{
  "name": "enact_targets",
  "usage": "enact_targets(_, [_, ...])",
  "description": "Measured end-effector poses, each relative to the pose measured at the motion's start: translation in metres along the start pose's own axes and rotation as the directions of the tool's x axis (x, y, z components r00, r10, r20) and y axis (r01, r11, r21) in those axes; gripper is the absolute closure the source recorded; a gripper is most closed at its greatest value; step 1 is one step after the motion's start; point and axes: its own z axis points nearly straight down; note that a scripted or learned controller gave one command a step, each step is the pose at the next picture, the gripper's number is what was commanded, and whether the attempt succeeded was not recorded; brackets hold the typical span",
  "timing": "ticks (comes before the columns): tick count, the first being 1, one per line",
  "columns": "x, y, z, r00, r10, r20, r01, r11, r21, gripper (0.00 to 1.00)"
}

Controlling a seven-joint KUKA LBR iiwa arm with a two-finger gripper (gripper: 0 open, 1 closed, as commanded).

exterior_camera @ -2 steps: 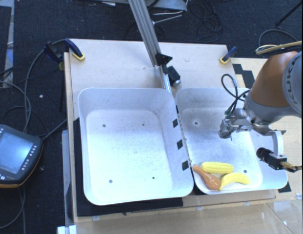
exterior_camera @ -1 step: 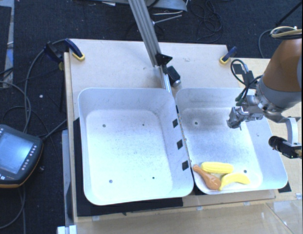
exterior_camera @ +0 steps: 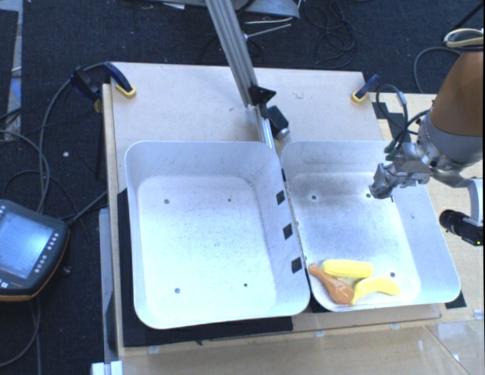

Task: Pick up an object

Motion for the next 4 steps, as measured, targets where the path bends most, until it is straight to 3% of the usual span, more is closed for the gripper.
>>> enact_targets(1, [0.060, 0.002, 0.006, 1.000, -0.005, -0.002, 0.005, 1.000, 0.003, 1.00])
enact_targets(4, [0.199, -0.010, -0.012, 1.000, -0.005, -0.002, 0.005, 1.000, 0.002, 1.00])
